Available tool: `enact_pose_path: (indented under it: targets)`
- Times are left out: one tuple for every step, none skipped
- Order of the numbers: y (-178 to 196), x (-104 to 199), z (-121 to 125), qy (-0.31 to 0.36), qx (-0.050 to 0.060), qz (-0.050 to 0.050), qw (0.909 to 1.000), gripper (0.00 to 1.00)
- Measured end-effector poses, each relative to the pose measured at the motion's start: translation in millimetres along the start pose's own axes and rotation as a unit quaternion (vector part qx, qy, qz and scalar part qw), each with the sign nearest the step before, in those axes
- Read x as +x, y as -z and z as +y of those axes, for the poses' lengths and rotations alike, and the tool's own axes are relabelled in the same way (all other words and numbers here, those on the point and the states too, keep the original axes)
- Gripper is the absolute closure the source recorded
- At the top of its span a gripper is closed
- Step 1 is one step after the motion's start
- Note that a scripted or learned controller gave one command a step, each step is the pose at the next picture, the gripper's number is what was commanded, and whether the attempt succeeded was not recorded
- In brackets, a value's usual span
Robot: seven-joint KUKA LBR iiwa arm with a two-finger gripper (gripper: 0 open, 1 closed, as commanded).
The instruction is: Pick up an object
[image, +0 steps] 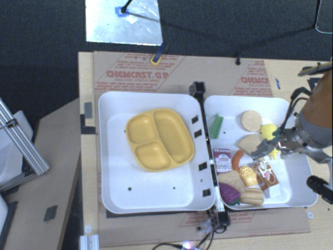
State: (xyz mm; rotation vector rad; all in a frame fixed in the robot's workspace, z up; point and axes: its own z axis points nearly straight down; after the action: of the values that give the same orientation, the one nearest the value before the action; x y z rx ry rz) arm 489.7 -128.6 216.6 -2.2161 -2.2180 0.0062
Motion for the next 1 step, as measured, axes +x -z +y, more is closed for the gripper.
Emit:
enact_pose_path:
  targets:
    - [3.8,0.0,2.1,0.001,-0.004,-0.001,1.0,0.0]
